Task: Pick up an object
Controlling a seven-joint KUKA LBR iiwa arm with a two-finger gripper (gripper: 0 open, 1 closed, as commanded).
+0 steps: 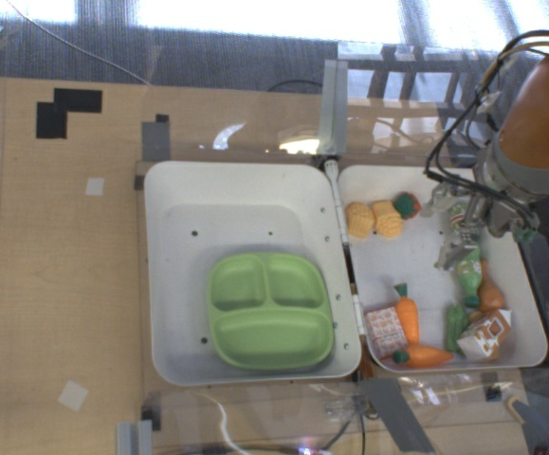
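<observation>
The gripper (459,240) hangs in the right bin (530,349), at the middle right of the frame; whether its fingers are apart or together I cannot tell. The nearest object, a green packet (468,278), lies just below it toward the frame's bottom, long axis roughly vertical. An upright carrot (407,316) sits lower left, two yellow puffs (374,219) upper left

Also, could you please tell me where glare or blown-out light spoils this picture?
Camera view: the top strip is washed out white by backlight; a bright glare patch sits on the bench just behind the left bin; the bins' contents stay evenly lit and readable.
</observation>
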